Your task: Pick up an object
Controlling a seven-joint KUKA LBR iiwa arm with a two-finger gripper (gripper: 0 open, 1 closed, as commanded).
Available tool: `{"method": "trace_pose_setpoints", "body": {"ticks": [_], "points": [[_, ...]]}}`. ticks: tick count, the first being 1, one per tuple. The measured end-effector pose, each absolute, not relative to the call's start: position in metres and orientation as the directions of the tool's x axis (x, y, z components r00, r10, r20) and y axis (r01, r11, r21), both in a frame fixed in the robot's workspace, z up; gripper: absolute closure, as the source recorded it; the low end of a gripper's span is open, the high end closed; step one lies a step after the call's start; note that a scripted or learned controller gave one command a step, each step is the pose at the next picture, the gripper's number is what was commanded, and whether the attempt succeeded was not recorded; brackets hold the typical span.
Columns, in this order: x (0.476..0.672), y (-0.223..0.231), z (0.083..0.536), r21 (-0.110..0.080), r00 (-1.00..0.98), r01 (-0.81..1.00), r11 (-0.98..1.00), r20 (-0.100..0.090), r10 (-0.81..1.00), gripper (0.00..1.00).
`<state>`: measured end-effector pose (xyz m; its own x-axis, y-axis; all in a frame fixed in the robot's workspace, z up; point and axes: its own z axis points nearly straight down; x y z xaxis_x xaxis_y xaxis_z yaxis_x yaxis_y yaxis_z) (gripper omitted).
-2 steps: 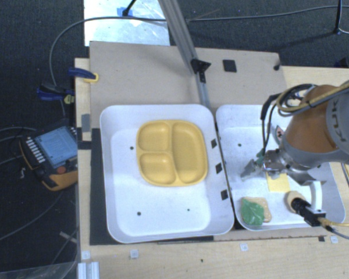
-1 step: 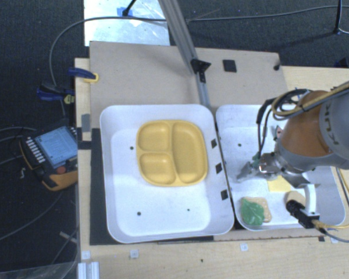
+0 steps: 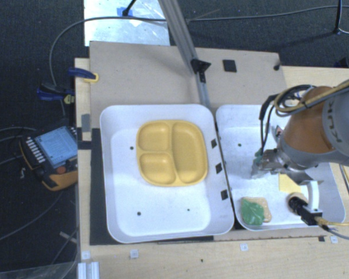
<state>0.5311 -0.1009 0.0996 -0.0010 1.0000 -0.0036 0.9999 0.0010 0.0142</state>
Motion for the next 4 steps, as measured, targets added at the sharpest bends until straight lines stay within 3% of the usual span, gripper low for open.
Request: {"method": "trace_pose_setpoints", "body": {"ticks": [1, 2, 3, 4], "points": [[0.527, -0.106, 0.145, 0.004, 0.0, 1.0, 0.0, -0.001, 1.0, 1.0], [0.53, -0.117, 0.199, 0.007, -0.002, 1.0, 0.002, -0.002, 1.0, 1.0], [0.531, -0.117, 0.214, 0.003, -0.004, 1.0, 0.004, 0.0, 1.0, 1.0], [0.533, -0.064, 0.227, 0.003, -0.01, 1.0, 0.01, 0.001, 1.0, 1.0]]}}
